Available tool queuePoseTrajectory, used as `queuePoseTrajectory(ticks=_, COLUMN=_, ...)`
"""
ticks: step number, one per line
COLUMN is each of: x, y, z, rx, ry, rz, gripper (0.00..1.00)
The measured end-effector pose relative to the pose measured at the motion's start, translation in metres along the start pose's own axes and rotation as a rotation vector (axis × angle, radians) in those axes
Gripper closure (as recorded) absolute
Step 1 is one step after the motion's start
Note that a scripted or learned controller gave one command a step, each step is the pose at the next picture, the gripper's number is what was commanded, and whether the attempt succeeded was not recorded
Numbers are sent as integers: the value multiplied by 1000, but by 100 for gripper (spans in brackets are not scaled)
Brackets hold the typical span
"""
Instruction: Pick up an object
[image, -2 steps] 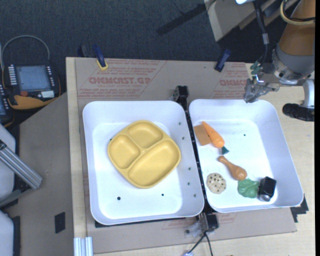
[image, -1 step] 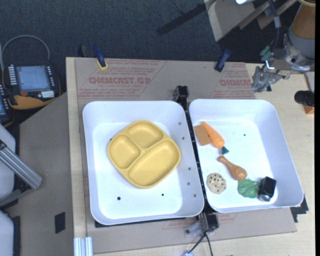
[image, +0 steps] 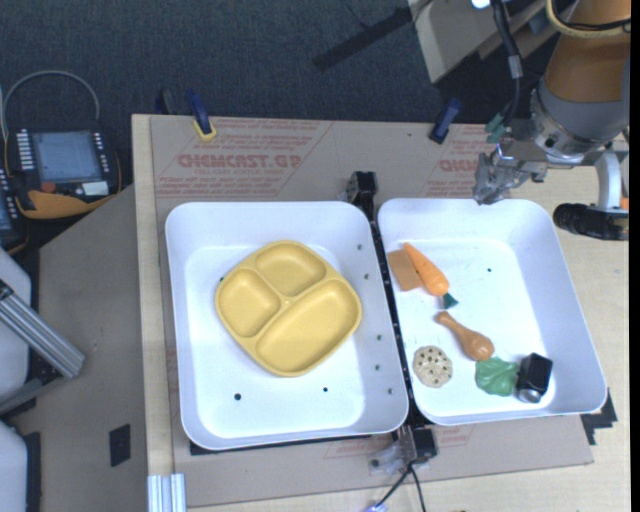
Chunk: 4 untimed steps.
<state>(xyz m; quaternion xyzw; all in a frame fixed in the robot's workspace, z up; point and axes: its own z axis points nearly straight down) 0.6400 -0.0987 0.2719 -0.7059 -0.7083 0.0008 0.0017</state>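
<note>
Tool (image: 490, 190) hangs over the far rim of the right bin (image: 570, 300); grip state cannot be told, nothing seen in it. Two white bins on the table (image: 150, 250). Left bin (image: 190, 300): one yellow divided plate (image: 289, 307). Right bin: one carrot (image: 428, 271), one brown slice (image: 403, 270), one drumstick (image: 465, 336), one cookie (image: 432, 366), one green piece (image: 494, 377), one black object (image: 534, 378).

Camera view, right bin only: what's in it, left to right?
Tan slice → carrot → cookie → drumstick → green leafy piece → black object. The tan slice and carrot overlap slightly.
</note>
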Motion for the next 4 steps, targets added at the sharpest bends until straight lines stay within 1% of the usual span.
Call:
queuePoseTrajectory(ticks=1, x=43, y=-12, z=3, rx=-1, ry=0, rz=-1, gripper=100)
queuePoseTrajectory(ticks=2, x=86, y=-21, z=23, rx=0, ry=0, rz=0, gripper=100)
queuePoseTrajectory(ticks=4, x=188, y=-50, z=28, rx=0, ry=0, rz=-2, gripper=100)
